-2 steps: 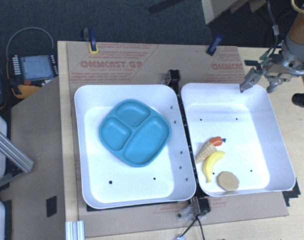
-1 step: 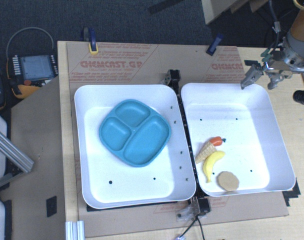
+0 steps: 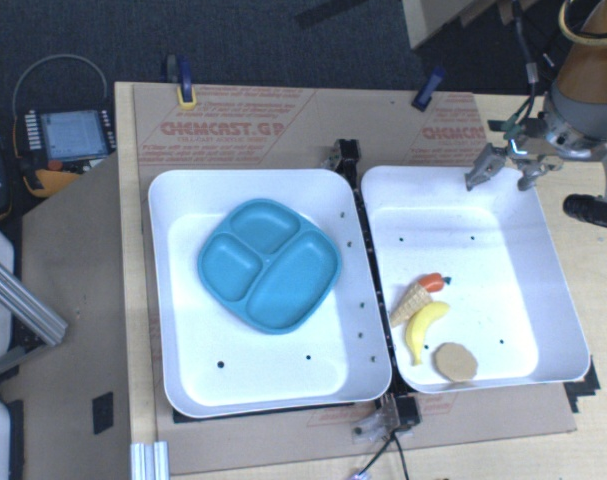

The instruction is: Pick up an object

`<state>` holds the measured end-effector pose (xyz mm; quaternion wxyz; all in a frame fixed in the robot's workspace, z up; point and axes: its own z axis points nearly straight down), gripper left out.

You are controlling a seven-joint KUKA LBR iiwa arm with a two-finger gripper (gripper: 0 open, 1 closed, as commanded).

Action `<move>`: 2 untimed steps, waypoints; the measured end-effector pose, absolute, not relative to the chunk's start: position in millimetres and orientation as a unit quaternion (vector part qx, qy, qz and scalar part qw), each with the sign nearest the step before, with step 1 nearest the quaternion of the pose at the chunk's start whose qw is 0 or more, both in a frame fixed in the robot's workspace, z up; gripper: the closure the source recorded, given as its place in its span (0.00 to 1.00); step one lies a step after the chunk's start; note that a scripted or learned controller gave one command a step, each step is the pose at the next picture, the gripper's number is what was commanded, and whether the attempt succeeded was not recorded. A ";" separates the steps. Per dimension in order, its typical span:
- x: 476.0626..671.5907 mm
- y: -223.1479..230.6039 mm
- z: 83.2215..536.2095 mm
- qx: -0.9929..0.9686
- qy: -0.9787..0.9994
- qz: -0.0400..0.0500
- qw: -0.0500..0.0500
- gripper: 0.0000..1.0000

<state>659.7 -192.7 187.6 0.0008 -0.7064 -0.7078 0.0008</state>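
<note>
I see my tool spread open, empty — I'd take the light, stiff banana mid-curve.

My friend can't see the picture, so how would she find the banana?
Look in the right white bin, down in its near left corner where a few small toy foods lie together. The banana is the curved yellow one in the middle of them, between the ice-cream cone above it and the round tan cookie below. It is the only yellow thing there.
</note>
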 end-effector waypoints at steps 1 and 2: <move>659.1 -183.8 141.7 -0.707 -0.708 0.001 0.001 0.00; 658.7 -183.2 89.2 -0.706 -0.708 0.001 0.002 0.00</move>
